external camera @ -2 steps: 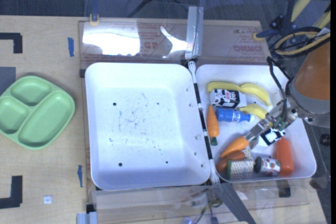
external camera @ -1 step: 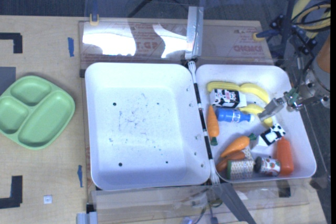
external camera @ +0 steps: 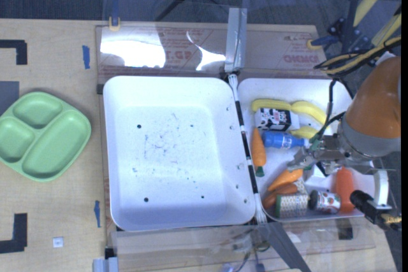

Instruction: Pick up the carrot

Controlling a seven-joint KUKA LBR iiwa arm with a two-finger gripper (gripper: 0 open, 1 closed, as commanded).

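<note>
My gripper [external camera: 310, 159] hangs low in the right bin [external camera: 245, 87], just beside a carrot [external camera: 257, 148]; whether it is gripping anything I cannot tell.

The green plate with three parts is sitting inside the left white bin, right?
No. The camera view shows the green plate with three parts lying on the wooden bench, to the left of the left white bin, not inside it.
</note>
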